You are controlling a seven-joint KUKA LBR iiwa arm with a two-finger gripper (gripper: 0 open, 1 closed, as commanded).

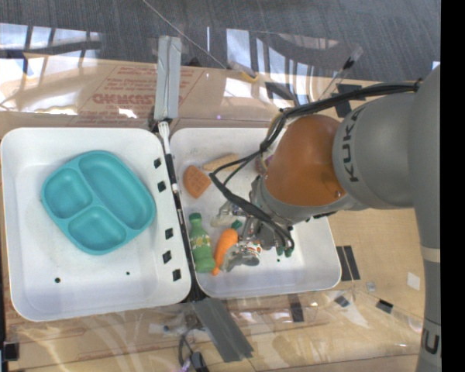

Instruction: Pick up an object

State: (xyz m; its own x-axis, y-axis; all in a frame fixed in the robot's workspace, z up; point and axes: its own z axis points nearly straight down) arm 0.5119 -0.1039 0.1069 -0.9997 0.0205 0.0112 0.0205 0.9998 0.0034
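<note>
Looming largest over the scene, the grey arm point(387, 153) with its orange band point(306, 161) reaches in from the right above the right bin point(318, 262), and the letters "KUKA" run along its grey shell. Black cables loop around the wrist. Its hand point(248, 242) points down into that bin, just beside a small orange carrot point(226, 242); I cannot tell how far the hand is open or whether it has hold of anything. Left of the carrot, a green bottle point(201, 246) lies near the bin's left wall. Farther back in the same bin sit an orange-brown piece point(196, 180) and a tan stick point(221, 163). The left bin point(31, 285) holds a teal divided plate point(98, 200) with three compartments, all bare. Behind both bins, flat cardboard point(108, 91) on the counter carries red printing that is too blurred to read.
</note>
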